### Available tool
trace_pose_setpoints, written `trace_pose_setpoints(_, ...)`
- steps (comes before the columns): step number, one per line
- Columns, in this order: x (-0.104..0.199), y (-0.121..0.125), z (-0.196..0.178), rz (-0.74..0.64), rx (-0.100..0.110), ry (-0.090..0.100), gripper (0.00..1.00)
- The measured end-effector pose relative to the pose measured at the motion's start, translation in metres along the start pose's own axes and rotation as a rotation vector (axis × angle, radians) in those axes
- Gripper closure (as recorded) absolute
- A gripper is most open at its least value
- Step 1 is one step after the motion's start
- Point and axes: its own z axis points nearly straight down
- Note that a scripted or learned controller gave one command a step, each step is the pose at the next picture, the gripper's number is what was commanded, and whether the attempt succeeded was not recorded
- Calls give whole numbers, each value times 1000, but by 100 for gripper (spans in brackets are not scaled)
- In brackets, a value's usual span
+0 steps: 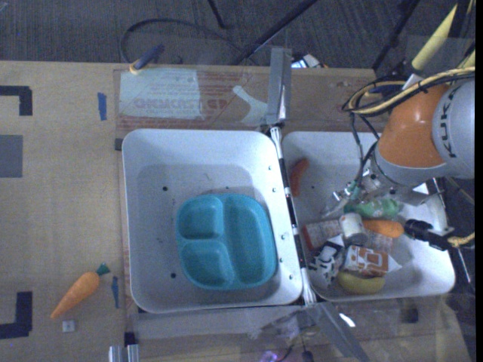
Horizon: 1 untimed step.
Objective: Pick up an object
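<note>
Hanging low over the right bin (430, 274), gripper (361, 194) amid clutter, finger state impossible to tell. Just beside: green item (379, 207), orange carrot-like piece (383, 228), banana (361, 282), printed carton (367, 260). Further left, teal divided tray (225, 240) inside left bin (151, 157).

We cannot make out the hand (361, 194) beneath the arm's orange band (411, 138); the clutter in the right bin (430, 277) below it blurs together.
</note>
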Motion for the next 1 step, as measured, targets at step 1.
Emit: trace_pose_setpoints(1,-2,1,-12,3,-6,-3,100)
